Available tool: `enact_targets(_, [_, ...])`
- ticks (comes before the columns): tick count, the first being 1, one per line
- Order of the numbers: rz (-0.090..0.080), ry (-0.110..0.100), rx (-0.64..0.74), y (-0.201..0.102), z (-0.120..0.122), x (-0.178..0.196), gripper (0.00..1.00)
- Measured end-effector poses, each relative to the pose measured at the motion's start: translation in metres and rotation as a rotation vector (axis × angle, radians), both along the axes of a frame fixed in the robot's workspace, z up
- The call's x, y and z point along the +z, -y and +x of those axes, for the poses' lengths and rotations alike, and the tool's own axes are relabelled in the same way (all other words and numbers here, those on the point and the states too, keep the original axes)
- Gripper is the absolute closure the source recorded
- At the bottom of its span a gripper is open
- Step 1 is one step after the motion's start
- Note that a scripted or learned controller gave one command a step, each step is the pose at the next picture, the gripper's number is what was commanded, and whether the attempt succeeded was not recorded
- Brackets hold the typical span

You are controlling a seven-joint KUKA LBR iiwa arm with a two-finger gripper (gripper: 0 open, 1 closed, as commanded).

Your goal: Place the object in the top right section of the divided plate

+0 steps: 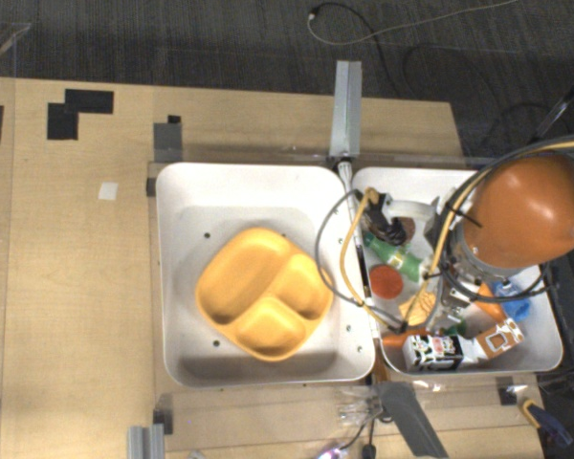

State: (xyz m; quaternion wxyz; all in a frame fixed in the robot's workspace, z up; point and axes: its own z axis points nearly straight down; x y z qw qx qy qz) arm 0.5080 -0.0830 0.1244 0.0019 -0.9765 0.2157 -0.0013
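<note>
The yellow divided plate [263, 295] lies in the left bin [172, 256], with three sections and nothing in them. My gripper [452, 304] is down in the right bin [547, 352], under the orange wrist band, among the loose objects. Right beside it are a pale orange textured piece [423, 299] and a black-and-white carton [433, 351]. The wrist hides whatever sits directly under the gripper.
The right bin also holds a green bottle [394, 256], a red round thing [387, 281], a dark brown item [398, 228], a blue piece [517, 306] and a brown-and-white box [502, 338]. Cables loop over the wall between the bins.
</note>
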Motion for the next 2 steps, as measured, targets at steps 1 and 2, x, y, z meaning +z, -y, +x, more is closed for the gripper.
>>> enact_targets(1, [-0.001, -0.001, 0.234, -0.069, -0.012, 0.06, 1.0])
enact_targets(2, [0.0, -0.001, 0.132, -0.051, 0.066, 0.06, 1.0])
